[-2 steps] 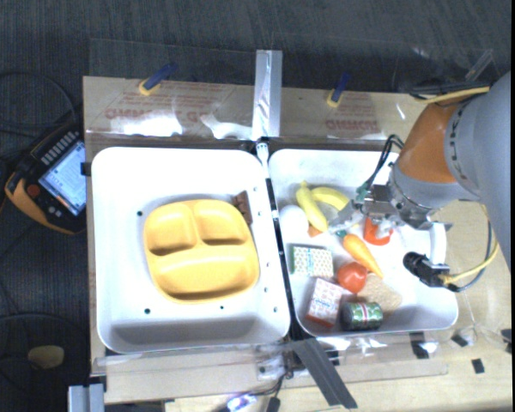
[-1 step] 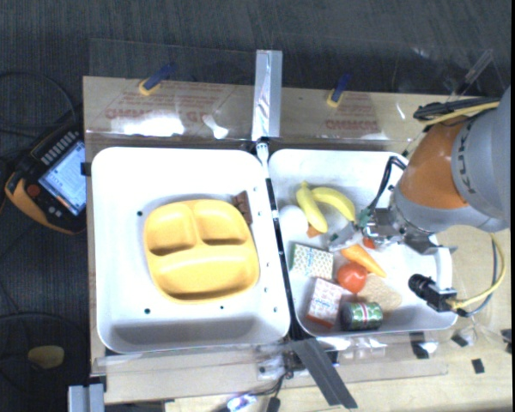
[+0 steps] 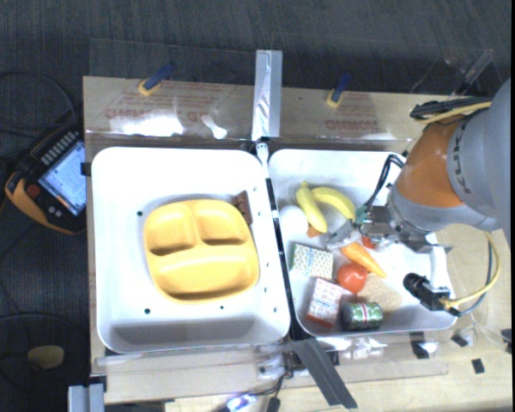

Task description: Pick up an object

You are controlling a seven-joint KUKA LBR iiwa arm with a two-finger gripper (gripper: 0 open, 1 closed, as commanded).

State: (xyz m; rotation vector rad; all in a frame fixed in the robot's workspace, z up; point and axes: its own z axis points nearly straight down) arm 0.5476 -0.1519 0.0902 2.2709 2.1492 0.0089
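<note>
Two white bins (image 3: 182, 163) were counted on the bench, side by side. One yellow compartment plate (image 3: 202, 250) was seen in the left bin. In the right bin (image 3: 343, 157) two bananas (image 3: 324, 205) were counted, one carrot (image 3: 363, 257), one tomato (image 3: 352, 277), one green can (image 3: 361, 316), one red-and-white carton (image 3: 324, 302), one patterned packet (image 3: 312, 260) and one pale round biscuit-like item (image 3: 382, 293). One arm with one gripper (image 3: 371, 230) was seen.

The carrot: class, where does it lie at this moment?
The carrot lies in the right bin, near its middle, just above the tomato and right of the bananas, with the gripper close above it.
</note>
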